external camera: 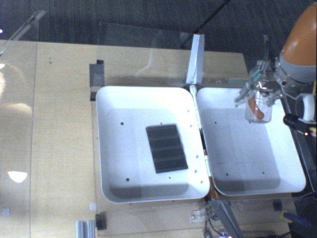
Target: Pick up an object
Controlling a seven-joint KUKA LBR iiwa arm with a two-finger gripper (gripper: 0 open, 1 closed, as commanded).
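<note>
Gripper [258, 99]: above right bin [277, 186], near its far rim; grip state unclear. Dark ridged pad [166, 148]: left bin [106, 133], centre, clear of walls.

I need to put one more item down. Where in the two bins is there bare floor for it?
The left bin has bare floor on all sides of the dark ridged pad, widest toward its left wall. The right bin has open floor across its middle and front; its back right corner is crowded by the hand.
</note>
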